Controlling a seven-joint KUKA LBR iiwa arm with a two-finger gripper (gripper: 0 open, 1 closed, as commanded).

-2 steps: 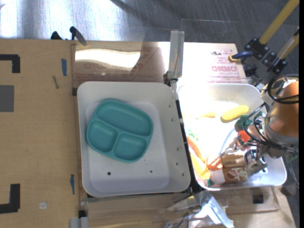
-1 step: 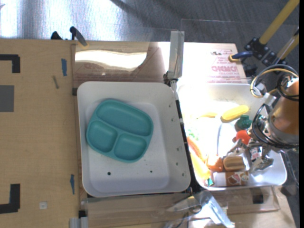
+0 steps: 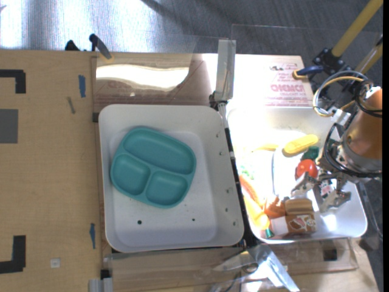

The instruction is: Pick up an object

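My gripper (image 3: 322, 190) sits low inside the right bin (image 3: 355, 222), near its right edge, about midway between the near and far rims. Finger state: cannot tell, the metal around the tip is cluttered and glare off the bin floor washes it out. Nothing visibly between the fingers, so I don't count anything as held.

Candidates all in the right bin. Yellow banana-like piece (image 3: 300, 143) toward the far edge, well clear of me. Red rounded thing with a green bit (image 3: 306, 168) just beside the gripper, on its far-left side. Brown-and-white box-like item (image 3: 299, 216) just on the near side of the gripper, close to the near rim; touching or not, can't say. Orange carrot-like piece (image 3: 250, 190) lies along the bin's left edge, with more small orange and yellow bits near the near-left corner, too jumbled to name.

Left bin (image 3: 118, 224) holds 1 teal divided tray (image 3: 153, 166), roughly centred, well apart from me.

Progress, as I judge it: approach done, I'm down at object level among the pile. Grasp not confirmed, lift not done. Left to do: close on 1 item, likely the red one or the box since they're nearest, then raise it clear of the bin. Task is open, roughly at the grasp stage.
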